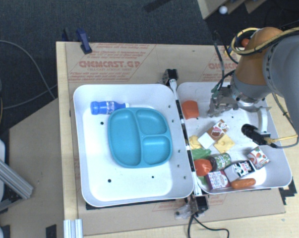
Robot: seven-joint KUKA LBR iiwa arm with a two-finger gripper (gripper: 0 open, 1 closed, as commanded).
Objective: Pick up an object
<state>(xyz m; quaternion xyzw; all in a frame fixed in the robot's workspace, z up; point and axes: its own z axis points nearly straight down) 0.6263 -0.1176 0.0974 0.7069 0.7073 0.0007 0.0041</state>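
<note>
A single fixed camera looks down at a slant from above the bench [139, 58], far enough off to take in both white bins: the left bin [89, 148] at the frame's middle, the right bin [283, 167] at right. Dark floor [30, 14] fills the top and left.

I work in a robot lab: my bench [139, 58] is a taped board with two white bins [89, 133], loose cables [20, 58] and dark carpet [89, 9].
</note>
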